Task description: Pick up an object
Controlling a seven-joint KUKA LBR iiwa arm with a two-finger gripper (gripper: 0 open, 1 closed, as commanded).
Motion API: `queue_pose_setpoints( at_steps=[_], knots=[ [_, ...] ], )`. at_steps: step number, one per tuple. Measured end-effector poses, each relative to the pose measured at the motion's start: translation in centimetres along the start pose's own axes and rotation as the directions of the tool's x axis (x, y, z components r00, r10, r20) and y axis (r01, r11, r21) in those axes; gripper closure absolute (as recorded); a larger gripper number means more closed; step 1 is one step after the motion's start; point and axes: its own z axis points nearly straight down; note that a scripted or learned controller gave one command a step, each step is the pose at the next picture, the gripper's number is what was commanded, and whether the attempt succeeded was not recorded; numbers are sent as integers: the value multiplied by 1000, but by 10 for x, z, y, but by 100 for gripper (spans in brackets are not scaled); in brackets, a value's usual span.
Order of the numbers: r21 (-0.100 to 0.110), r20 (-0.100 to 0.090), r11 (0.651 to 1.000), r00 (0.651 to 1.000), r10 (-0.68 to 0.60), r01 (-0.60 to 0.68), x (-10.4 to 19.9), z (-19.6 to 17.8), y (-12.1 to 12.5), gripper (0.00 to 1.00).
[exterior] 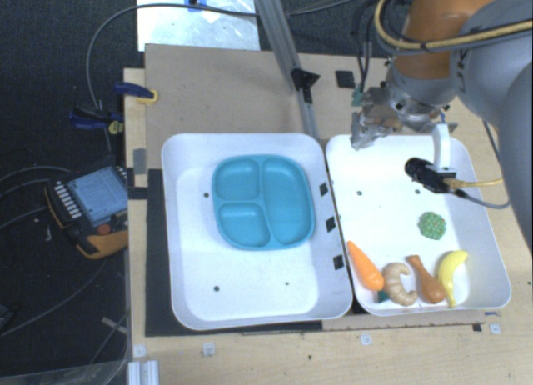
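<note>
- Two shallow white bins sit side by side on a brown bench, seen from above at a slant.
- The left bin (187,283) holds one thing: a blue divided plate (262,201) with three compartments, lying flat toward the bin's far side.
- The right bin (375,175) holds five small toy foods, all gathered at its near end.
- One orange carrot (365,265) lies by the near left wall.
- One tan shrimp (399,282) lies just right of the carrot.
- One brown drumstick (425,279) lies next, touching one yellow banana (450,273).
- One green knobbly ball (431,225) sits apart, farther up.
- The gripper (364,137) hangs over the right bin's far left corner, well apart from the foods; whether its fingers are spread or closed cannot be told, and nothing is seen in them.
</note>
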Motion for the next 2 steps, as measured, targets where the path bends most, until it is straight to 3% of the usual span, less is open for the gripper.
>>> queue_pose_setpoints(
  at_steps=[1,2],
  knots=[
    [-2,-1,1000,1000,-1,1,59,4,12,100],
    [-1,1,1000,1000,2,-2,105,11,8,100]
  ],
)
